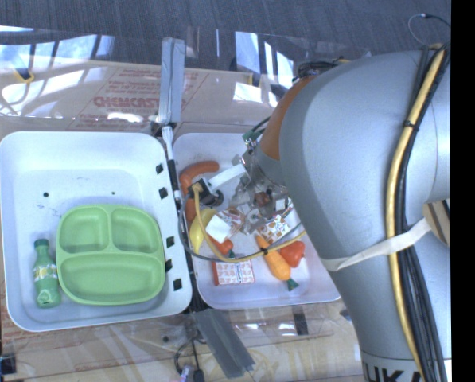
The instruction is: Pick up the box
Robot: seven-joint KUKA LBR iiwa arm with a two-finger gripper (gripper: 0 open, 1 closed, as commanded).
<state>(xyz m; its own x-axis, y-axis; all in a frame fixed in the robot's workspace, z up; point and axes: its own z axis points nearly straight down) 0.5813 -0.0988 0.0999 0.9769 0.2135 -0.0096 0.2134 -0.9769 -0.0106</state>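
The grey arm [356, 173] fills much of the right side and hides the right bin's [317, 291] far right wall and part of its floor. The gripper [249, 201] hangs low over the middle of that bin, amid cables and a clutter of toys; whether the jaws are open or shut cannot be made out, and nothing can be seen held between them. The box [234, 273], a small flat carton with red print, lies on the bin floor near the front wall, just below the gripper and apart from it. Beside it to the right lies a carrot [277, 265], with a red pepper [294, 252] touching or just past it. A second patterned pack [275, 227] lies partly under the wrist, its edges hidden. A sausage [199, 171] lies near the back left corner, and a banana [197, 231] along the left wall, partly crossed by a cable. In the left bin [22, 157] sit a green divided plate [110, 255] and, just left of it, a green bottle [45, 274] lying on the floor.
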